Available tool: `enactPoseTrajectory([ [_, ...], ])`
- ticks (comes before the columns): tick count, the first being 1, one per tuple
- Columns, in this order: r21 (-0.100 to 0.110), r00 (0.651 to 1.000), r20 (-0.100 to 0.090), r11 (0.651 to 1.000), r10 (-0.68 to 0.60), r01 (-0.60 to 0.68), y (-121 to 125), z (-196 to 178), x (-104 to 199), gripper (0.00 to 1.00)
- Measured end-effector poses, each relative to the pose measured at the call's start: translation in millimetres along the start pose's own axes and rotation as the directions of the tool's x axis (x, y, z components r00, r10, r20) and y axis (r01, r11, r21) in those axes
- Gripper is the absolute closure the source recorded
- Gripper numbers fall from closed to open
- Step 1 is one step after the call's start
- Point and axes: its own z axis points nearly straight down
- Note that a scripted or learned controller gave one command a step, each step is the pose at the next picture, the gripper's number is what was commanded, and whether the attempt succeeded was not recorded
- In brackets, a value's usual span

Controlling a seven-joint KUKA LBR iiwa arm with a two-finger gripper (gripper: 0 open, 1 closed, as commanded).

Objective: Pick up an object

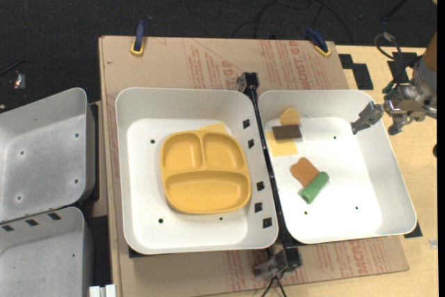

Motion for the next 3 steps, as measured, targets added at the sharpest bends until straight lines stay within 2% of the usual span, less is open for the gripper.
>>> enactPoseTrajectory([
  [1,-0.012,1.000,0.003,1.000,-0.004,0.004,3,-7,1,0.00],
  [3,-0.010,1.000,0.002,1.000,-0.006,0.006,18,86,3,0.00],
])
